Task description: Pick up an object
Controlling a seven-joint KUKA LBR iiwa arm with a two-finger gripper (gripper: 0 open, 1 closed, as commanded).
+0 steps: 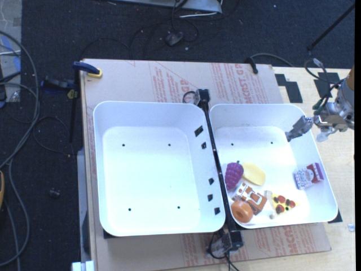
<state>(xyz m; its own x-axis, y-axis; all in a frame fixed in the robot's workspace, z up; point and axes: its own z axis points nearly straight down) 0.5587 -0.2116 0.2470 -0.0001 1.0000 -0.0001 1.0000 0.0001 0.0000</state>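
The arm's wrist shows at the right edge; its pincer (304,126) points left, its state seemingly unclear.

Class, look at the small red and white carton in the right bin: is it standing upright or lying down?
Lying down. The carton rests flat on the floor of the right bin, its printed face turned up, apart from the other items.

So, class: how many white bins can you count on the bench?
2. The left bin sits beside the right bin, their inner walls meeting along the middle. The right bin holds a cluster of small items toward its near side. None looks hidden.
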